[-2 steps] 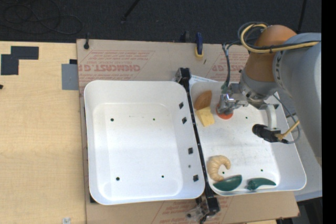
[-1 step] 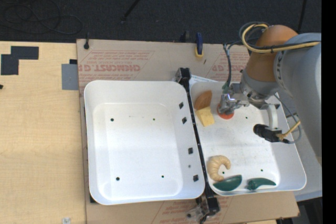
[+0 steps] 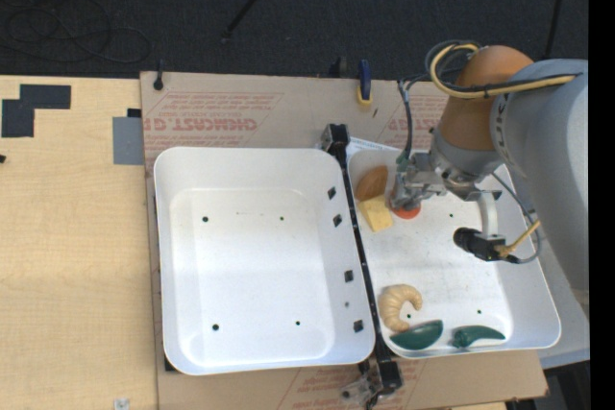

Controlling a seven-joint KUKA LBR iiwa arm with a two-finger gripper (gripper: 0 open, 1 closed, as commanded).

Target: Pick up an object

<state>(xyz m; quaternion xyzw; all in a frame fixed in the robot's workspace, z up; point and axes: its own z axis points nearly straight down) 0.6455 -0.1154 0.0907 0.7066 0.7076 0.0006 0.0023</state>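
My gripper (image 3: 407,199) hangs low in the right bin (image 3: 519,302), at its upper left part, under the grey arm with the orange band. Its tip sits right over a small red object (image 3: 410,211), which peeks out beneath it. A yellow block (image 3: 379,218) lies just to its left, and a brown rounded piece (image 3: 372,182) lies above that block. Nearer the front of the bin rest a tan croissant-shaped item (image 3: 398,303), a dark green piece (image 3: 419,334) and a second green piece (image 3: 478,336).
The left bin (image 3: 250,254) stands beside the right one, with a black divider (image 3: 348,226) running between them. A black cable clip (image 3: 480,243) hangs from the arm over the right bin. Light wooden bench surface lies to the left.
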